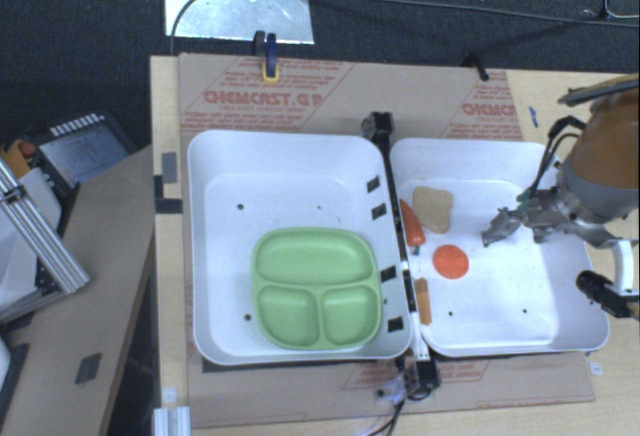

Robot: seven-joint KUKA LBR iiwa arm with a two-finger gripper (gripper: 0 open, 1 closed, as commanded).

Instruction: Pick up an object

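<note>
hovering end effector (500, 228), nothing gripped

Smooth white plastic is being shown by both bins (290, 159); the green tray (315, 284) is looking matt, and the surface (330, 89) is looking like printed cardboard.

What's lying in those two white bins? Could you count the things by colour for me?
Green: 1, the divided plate in the left bin
Tan: 1, the flat piece in the right bin
Orange: 3, the round disc, the carrot-like piece and the small stick, both by the divider
Total: 5
</note>
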